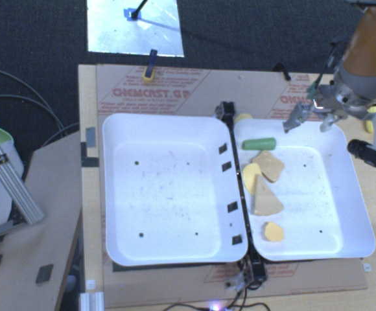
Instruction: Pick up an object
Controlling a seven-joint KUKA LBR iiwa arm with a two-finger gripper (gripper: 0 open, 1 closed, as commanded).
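The right bin (pixel 343 193) holds several small things along its left side. A green cylinder (pixel 259 144) lies near the back wall. Below it a tan slice (pixel 272 166) leans on a yellow piece (pixel 250 173). A pale tan wedge (pixel 266 198) comes further forward, and a small yellow round (pixel 273 232) sits nearest the front. My gripper (pixel 311 122) hangs above the back rim of the right bin, to the right of the green cylinder and clear of it. Its two fingers are spread open, with nothing between them.
The left bin (pixel 110 193) sits beside the right one, with black clips along the shared rim (pixel 230 167). A small yellow object (pixel 243 117) rests just behind the bins at the divider. A shiny metal plate (pixel 135 18) lies at the back.
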